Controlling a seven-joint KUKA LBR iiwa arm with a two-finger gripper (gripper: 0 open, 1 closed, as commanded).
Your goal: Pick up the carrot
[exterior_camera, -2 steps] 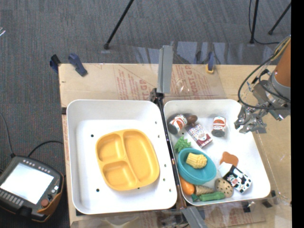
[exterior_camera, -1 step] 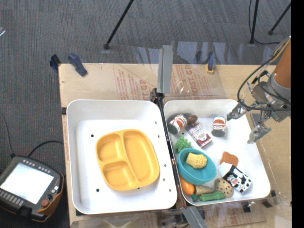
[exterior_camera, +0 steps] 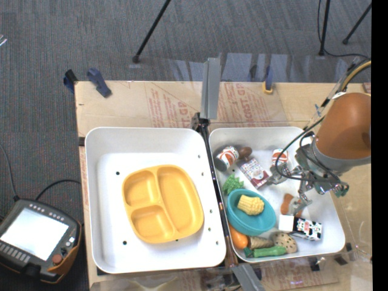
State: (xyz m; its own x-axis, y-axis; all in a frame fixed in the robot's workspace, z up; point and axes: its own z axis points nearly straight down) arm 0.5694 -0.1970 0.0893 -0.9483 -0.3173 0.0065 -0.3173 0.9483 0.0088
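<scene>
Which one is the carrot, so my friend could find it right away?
Look in the right bin, at its front-left corner, just below the blue bowl holding corn. The carrot is the small smooth orange piece there, unlike the speckled cookie and green thing beside it.

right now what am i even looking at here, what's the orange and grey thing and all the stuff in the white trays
One camera fixed above a bench looks down at a slant. The orange and grey thing is a robot arm reaching in from the picture's right; its gripper hangs over the right bin. I cannot tell whether it holds anything.

The left bin holds a yellow divided plate. The right bin holds toy food: a teal bowl with corn in it, a small can, and the carrot, which the arm should pick up, lying at the bin's near left corner, apart from the gripper.
</scene>
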